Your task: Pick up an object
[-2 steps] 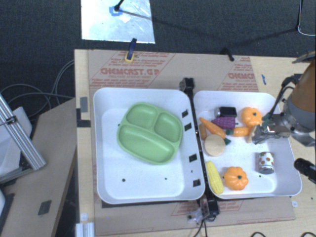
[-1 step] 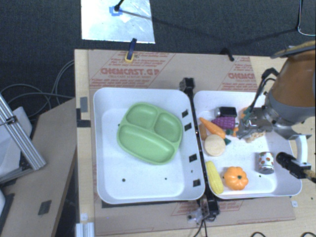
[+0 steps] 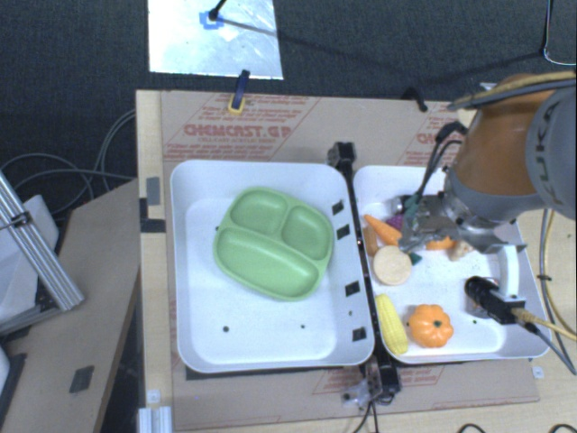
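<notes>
The grey arm entered from the right of the camera view, its orange band sitting above the wrist. The wrist pointed down and leftward, carrying the claw low at its end. Dark cables ran along the wrist's left side. The claw's tips were too blurred to resolve.

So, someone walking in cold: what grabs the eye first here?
Probably the green divided plate, lying alone in the left bin. Next, the arm's orange band over the right bin, with the gripper down among toy food: a carrot, a corn cob and a small orange pumpkin.
</notes>
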Available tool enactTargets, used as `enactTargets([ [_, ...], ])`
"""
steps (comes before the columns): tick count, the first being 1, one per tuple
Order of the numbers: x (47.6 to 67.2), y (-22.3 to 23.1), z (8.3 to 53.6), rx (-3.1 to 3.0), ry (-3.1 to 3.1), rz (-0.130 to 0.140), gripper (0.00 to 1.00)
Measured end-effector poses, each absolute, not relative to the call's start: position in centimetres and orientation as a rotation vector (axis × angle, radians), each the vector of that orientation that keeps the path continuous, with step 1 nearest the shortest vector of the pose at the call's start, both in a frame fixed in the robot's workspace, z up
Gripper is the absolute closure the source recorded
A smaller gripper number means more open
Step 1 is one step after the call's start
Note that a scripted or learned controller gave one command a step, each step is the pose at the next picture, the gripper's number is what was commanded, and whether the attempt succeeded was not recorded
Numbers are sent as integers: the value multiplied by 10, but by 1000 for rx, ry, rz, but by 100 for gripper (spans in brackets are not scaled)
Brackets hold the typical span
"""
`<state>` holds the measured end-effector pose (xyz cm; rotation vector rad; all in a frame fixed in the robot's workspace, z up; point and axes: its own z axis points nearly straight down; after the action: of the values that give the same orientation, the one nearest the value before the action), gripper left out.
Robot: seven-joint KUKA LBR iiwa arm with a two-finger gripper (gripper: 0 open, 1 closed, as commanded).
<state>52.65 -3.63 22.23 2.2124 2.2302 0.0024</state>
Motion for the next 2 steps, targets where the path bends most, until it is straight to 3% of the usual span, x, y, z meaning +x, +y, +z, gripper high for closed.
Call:
enactTargets([
  [1, 549, 6, 235, 2209, 2231, 7, 100],
  [2, 549, 13, 217, 2215, 2228, 0, 100],
])
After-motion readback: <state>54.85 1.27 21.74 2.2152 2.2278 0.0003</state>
